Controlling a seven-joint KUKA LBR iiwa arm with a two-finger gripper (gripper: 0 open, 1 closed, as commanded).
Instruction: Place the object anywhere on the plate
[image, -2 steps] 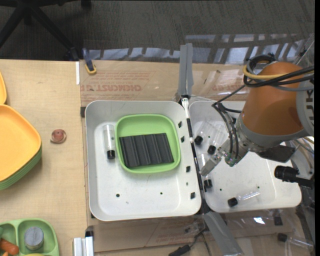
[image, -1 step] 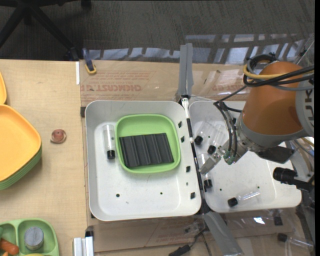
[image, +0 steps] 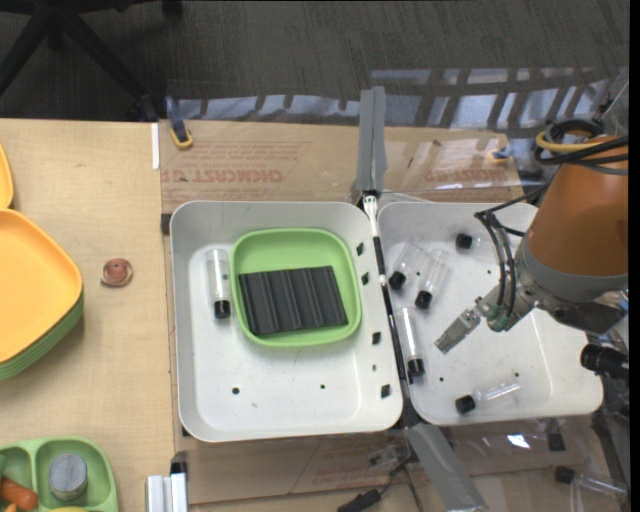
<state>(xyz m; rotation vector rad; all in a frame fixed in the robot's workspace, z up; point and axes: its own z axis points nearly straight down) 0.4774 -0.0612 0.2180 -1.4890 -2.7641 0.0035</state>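
A green square plate (image: 292, 246) lies in the left bin (image: 290, 400), and a dark ribbed slab (image: 293, 300) rests flat on its middle. Beside the plate's left edge lies a clear tube with a black cap (image: 218, 283). Over the right bin (image: 545, 385) my gripper (image: 455, 333) hangs low, pointing down and left, above bare floor between several clear black-capped tubes. The nearest of them lies along the bin's left wall (image: 409, 342); another sits near the front (image: 490, 397). Nothing visible is held in the gripper.
More capped tubes lie at the back of the right bin (image: 425, 280). A grey divider bar (image: 371, 140) runs between the bins. Orange plates (image: 35, 290) and a small red knob (image: 117, 271) sit on the wooden bench to the left.
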